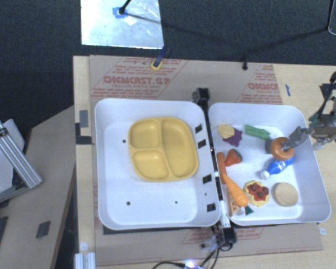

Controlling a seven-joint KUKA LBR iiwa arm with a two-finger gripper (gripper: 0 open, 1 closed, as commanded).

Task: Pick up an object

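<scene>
Tool [300, 132] is hanging over the right bin [311, 167], can't tell how its grip stands. Orange round toy [277, 147] is sitting right at its tip, blue bottle [278, 166] just below.

Right bin [311, 167] crowded: carrot [232, 182] along left wall, blue bottle [276, 166], bun [285, 194], pizza slice [256, 191] packed close. Open floor near top right corner. Left bin [109, 150] taken mid-floor by yellow divided plate [162, 149]; margins free. Possibly gripper [295, 136] over bottle.

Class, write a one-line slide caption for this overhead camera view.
Gripper reaches into the right bin of toy food; yellow tray in left bin.
</scene>
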